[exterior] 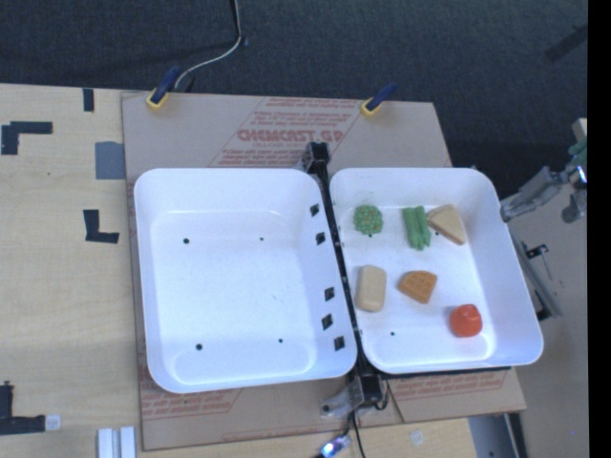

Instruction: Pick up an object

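Note:
The right bin point(506, 256) holds several small toy foods. A green bumpy piece point(368, 219), a green pod-like piece point(415, 227) and a pale yellow wedge point(448, 223) lie along its far side. Nearer the front are a beige loaf-shaped piece point(371, 287), an orange square piece point(417, 285) and a red round piece point(466, 321). My gripper point(542, 195) shows as a grey shape at the right edge, outside the right bin's far right corner and apart from every object. Nothing is seen in it.
The left bin point(153, 256) sits beside the right one, joined by a black divider point(329, 256). Both rest on a cardboard sheet point(286, 132) held by two clamps point(162, 89). A cable point(229, 36) runs off behind.

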`<state>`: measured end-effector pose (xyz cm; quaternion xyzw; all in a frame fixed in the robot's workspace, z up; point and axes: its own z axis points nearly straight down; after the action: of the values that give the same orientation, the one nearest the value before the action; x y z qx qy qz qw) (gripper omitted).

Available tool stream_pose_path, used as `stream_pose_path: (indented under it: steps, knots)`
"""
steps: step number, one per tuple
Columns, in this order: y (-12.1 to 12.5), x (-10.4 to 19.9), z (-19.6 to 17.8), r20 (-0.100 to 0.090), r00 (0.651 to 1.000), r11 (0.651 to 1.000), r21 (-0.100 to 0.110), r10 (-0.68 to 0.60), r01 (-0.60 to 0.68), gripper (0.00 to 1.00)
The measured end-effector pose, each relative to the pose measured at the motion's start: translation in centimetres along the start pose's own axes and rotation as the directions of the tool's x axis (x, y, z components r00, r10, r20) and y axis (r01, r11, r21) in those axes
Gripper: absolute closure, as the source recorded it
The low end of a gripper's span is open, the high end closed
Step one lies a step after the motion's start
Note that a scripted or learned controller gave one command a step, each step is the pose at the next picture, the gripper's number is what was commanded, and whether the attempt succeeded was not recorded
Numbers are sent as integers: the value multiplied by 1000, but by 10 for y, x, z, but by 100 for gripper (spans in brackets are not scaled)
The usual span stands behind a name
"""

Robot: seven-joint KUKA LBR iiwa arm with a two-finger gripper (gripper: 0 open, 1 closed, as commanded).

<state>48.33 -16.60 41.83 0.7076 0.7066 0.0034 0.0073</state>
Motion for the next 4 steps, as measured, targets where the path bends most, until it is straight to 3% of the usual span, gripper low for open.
stream_pose_path:
  steps: [1,2,4]
  knots:
    - [1,-27,-29,-3,1000,1000,11,0,0,0]
    - [1,-60,-28,-3,1000,1000,15,0,0,0]
    - [2,-58,-95,-4,1000,1000,12,-3,3,0]
